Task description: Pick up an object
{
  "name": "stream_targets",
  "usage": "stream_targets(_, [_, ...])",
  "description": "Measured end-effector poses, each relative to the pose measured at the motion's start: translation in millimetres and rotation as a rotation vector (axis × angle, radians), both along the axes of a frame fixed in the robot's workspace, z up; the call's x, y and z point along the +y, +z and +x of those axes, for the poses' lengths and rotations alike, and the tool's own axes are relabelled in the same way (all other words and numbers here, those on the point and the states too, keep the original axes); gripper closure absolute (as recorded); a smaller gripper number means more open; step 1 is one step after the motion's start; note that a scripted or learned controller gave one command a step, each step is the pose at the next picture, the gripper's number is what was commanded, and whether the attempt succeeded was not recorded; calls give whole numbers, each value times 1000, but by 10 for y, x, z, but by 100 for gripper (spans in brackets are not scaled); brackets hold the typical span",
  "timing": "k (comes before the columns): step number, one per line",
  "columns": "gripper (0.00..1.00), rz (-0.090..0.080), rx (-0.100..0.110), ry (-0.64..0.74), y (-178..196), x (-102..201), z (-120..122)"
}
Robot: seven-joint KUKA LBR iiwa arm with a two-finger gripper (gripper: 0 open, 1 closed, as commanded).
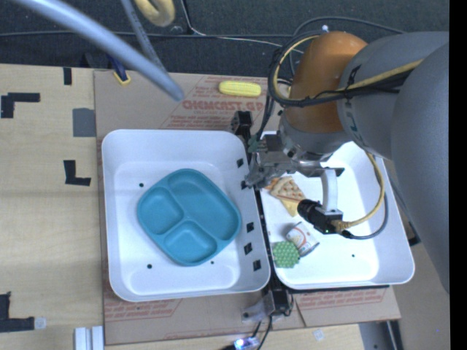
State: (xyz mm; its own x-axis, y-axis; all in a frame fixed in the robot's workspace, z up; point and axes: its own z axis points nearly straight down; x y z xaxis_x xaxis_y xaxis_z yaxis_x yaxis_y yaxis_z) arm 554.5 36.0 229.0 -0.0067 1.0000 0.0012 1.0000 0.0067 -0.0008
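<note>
The right bin holds a tan waffle-like piece, a small silver and orange wrapper-like item and a green round object. In the left bin lies a blue divided plate. My gripper hangs low at the right bin's left wall, just left of the tan piece and close above it. The wrist and orange band cover the bin's back part. I see nothing held.
A yellow corn-like item lies on the cardboard behind the bins. A black plug on a yellow cable hangs over the right bin. A grey pole crosses the top left. The divider between the bins carries black clips.
</note>
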Motion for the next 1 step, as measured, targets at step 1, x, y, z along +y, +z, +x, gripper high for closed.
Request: stream_targets(1, [100, 0, -1, -1, 38, 426, 240])
